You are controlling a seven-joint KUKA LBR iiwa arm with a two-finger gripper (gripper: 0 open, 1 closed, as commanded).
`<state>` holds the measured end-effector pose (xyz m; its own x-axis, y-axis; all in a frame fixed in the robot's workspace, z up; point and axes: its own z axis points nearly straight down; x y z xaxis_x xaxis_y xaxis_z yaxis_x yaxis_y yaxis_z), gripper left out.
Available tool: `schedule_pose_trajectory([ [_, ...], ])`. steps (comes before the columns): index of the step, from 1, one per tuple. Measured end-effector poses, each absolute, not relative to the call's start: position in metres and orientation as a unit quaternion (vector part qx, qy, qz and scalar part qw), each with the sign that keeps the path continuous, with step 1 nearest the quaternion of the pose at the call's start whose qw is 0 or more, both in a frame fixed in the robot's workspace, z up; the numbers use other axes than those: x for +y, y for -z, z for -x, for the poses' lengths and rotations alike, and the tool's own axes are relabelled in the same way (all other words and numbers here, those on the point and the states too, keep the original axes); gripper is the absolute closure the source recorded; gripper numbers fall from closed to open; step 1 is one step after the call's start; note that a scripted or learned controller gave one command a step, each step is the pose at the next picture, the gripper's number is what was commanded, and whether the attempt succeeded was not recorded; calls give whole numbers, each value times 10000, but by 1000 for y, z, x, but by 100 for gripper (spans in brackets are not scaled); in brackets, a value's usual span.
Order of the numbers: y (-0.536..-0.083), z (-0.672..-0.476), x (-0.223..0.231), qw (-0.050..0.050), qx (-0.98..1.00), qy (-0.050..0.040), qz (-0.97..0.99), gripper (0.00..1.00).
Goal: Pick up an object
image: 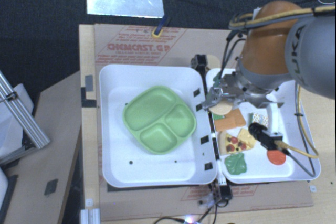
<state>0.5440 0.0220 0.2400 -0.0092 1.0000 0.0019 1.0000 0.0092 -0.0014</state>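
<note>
Arm low at the right bin's left edge.
Camera view: the gripper hangs over the left rim of the right bin, beside the divide between the two bins; whether it is open or closed cannot be told. Just below it lie a tan disc and an orange square. Nearer the front lie a pizza slice, a green leaf and a red disc. The left bin holds a green plate.
</note>
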Motion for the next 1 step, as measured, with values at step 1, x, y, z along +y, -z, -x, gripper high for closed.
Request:
schedule_pose_trajectory([
  [1, -232, -525, 59, 11, -7098, 0, 7044, 100],
])
